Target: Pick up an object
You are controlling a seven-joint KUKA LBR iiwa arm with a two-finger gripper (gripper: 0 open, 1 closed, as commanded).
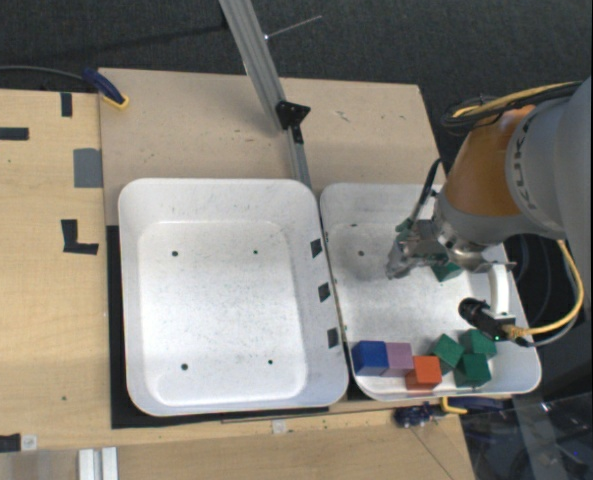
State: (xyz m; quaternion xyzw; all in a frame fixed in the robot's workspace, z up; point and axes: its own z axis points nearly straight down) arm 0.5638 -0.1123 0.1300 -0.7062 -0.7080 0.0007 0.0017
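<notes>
1. No brand, label or writing can be read anywhere on the counter (226,118), the bins or the blocks.
2. The hand (404,264) hangs low over the middle of the right bin (371,208), below the arm's orange band (481,173).
3. Its fingers point down toward the bin floor; from here I cannot tell whether they are apart or together, and nothing shows between them.
4. A small green piece (444,270) peeks out just beside the hand, on its right, partly hidden by the wrist.
5. The other blocks sit huddled along the near edge of the right bin, well apart from the hand: a blue block (371,357), a lilac block (399,357) touching it, an orange block (426,370) next along, then two green blocks (448,349) (473,369) in the corner.
6. A third green block (482,342) lies just behind those, near a black fitting on the arm's cable.
7. The left bin (221,288) sits alongside, its rim touching the right bin.
</notes>
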